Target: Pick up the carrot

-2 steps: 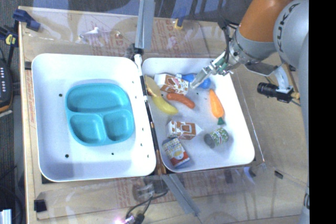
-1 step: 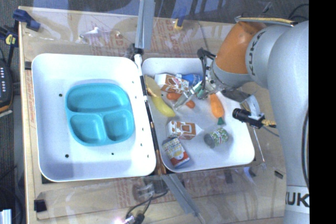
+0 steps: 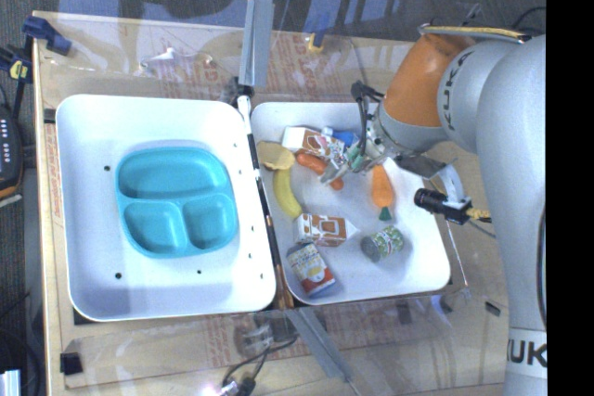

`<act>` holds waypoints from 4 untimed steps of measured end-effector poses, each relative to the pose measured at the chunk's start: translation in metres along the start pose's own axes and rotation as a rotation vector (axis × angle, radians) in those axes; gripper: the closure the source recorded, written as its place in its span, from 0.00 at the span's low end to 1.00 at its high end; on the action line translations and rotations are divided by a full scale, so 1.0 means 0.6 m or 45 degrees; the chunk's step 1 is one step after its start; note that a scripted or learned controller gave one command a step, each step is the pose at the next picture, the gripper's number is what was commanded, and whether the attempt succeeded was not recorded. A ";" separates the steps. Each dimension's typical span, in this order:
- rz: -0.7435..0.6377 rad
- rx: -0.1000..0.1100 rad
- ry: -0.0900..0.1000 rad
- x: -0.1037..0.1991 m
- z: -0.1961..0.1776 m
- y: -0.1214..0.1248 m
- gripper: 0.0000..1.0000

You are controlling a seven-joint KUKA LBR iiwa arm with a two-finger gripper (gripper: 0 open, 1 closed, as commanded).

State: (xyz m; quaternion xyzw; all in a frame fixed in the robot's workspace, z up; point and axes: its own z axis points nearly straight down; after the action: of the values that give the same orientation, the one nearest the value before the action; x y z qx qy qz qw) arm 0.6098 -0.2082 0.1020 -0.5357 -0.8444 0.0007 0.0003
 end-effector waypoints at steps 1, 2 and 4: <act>0.082 -0.001 0.001 0.174 -0.150 0.043 1.00; 0.043 0.000 0.000 0.046 -0.186 -0.021 1.00; 0.407 0.001 0.002 0.057 -0.200 -0.046 1.00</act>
State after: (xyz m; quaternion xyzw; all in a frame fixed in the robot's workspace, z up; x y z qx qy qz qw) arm 0.5705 -0.1885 0.2223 -0.6633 -0.7484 0.0009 0.0010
